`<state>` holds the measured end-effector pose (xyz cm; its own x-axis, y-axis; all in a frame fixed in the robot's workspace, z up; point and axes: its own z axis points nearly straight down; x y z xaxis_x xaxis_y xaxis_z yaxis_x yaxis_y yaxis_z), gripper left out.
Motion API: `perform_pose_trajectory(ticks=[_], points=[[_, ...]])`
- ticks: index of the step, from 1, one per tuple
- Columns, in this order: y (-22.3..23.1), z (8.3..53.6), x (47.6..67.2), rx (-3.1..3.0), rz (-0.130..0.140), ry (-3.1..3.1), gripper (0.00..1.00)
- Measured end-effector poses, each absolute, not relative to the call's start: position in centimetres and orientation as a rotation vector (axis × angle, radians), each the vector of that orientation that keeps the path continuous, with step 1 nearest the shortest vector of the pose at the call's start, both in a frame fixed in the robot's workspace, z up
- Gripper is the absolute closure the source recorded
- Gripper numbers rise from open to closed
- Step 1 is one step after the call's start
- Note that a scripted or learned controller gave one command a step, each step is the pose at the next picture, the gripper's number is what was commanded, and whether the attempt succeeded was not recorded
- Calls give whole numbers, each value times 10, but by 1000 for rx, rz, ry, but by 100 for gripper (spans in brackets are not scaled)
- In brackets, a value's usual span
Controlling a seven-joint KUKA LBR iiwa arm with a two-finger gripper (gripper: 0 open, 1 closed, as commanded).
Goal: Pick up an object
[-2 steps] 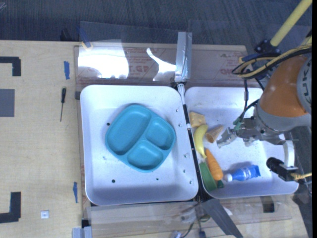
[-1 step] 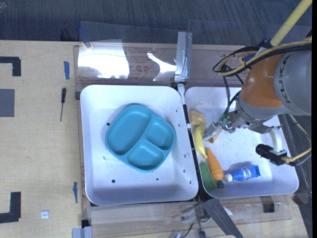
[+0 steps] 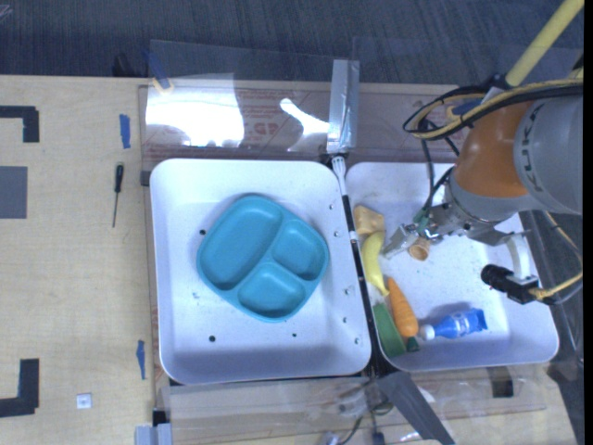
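You have a blue divided plate (image 3: 264, 259) in the left bin (image 3: 176, 341); right of it, along the right bin's (image 3: 528, 341) left wall, lie a banana (image 3: 372, 262), carrot (image 3: 401, 309) and blue bottle (image 3: 456, 324). Further right the gripper (image 3: 414, 239) hangs over a small tan piece (image 3: 420, 250) (grip state: you cannot tell).

I see a bright picture with even light from above. The two white bins (image 3: 176, 341) look very white, almost washed out in the flat parts. There is strong glare on the clear plastic sheet (image 3: 232, 119) behind the left bin, with white shiny patches that hide what is under it. The blue tray (image 3: 264, 258) has only a thin, soft shadow around its edge. The arm (image 3: 519, 156) throws a faint shadow on the right bin. Small things by the claw (image 3: 414, 235) look a little fuzzy. The dark floor (image 3: 278, 7) at the top looks grainy.
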<state>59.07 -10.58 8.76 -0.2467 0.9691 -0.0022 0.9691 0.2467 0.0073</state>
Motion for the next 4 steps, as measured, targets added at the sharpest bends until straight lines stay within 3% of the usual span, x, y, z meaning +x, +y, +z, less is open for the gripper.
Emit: perform_pose_trajectory(ticks=[1, 2, 3, 4], points=[[-106, 100, 593, 1920, 12, 2470, 100], [-113, 170, 625, 1969, 7, 2437, 100], [-106, 140, 666, 2126, -2, 2314, 100], [-5, 188, 652, 2087, 10, 2345, 100]])
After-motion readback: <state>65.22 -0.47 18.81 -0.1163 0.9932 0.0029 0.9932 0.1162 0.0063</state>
